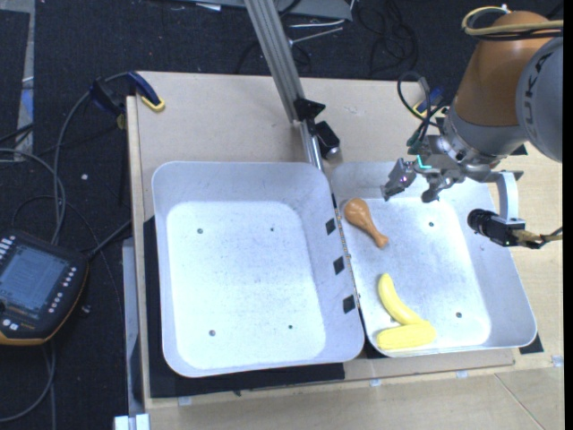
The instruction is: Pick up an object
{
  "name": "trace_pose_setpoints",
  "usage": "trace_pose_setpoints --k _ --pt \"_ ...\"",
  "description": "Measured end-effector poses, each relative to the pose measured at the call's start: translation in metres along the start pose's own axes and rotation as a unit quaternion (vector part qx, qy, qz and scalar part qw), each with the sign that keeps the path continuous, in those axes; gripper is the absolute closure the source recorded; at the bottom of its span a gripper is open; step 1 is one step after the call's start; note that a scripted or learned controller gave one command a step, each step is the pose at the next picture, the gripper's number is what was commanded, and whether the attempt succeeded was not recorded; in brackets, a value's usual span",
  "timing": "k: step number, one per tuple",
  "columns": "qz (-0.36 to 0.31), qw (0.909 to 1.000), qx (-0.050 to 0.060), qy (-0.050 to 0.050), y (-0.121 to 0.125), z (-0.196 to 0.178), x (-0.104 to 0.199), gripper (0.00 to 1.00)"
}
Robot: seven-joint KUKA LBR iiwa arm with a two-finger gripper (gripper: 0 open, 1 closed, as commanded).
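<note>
An orange-brown chicken drumstick [364, 219] lies in the right bin [466, 276] near its upper left corner. A yellow banana [396, 300] rests lower in the same bin, and a yellow block-like piece [405, 336] sits just below it by the front rim. My gripper [414, 186] hangs over the bin's upper part, to the right of the drumstick and above it. Its two dark fingers are spread apart, open, with nothing between them.
The left bin [242, 267] stands beside the right one, with black clips along their shared edge. A slanted aluminium pole [282, 61] rises from the back of the bench. A small black device [491, 225] hangs by the right bin's far side.
</note>
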State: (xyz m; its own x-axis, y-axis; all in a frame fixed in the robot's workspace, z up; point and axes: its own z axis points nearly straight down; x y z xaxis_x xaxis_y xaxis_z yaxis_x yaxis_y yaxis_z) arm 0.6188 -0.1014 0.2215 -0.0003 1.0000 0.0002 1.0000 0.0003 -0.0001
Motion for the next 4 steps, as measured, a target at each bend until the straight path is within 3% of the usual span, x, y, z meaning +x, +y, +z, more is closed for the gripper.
trace_pose_setpoints --k 1,4 --pt "0.0 1.0 0.0 0.0 0.0 0.0 0.0 0.0" --pt "0.0 1.0 0.001 0.0 -0.007 0.128 -0.003 0.0"
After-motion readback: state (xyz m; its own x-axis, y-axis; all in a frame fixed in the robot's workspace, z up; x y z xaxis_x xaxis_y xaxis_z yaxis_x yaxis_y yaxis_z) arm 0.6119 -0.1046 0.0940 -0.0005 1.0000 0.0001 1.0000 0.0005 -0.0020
